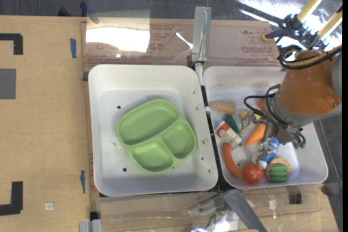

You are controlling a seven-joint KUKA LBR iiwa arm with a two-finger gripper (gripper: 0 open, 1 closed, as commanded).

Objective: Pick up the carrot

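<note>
We looked down on a tabletop (38, 117) bearing two white bins: the left bin (103, 117) held a green divided plate (156, 136), the right bin (312, 163) a heap of toy food. The arm (307, 89) hung over that heap. The carrot (255, 134) lay slanted, tip toward lower left, directly beneath the jaws (267, 136). Whether they stood wide or narrow, we could not tell.

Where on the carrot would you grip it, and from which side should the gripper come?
Grip the carrot across its thick middle, coming straight down from above. It lies flat and slanted in the right bin, so fingers should close across its narrow width, perpendicular to its long axis. Toys crowd both sides, so a sideways approach looks blocked. The gripper is above it.
</note>
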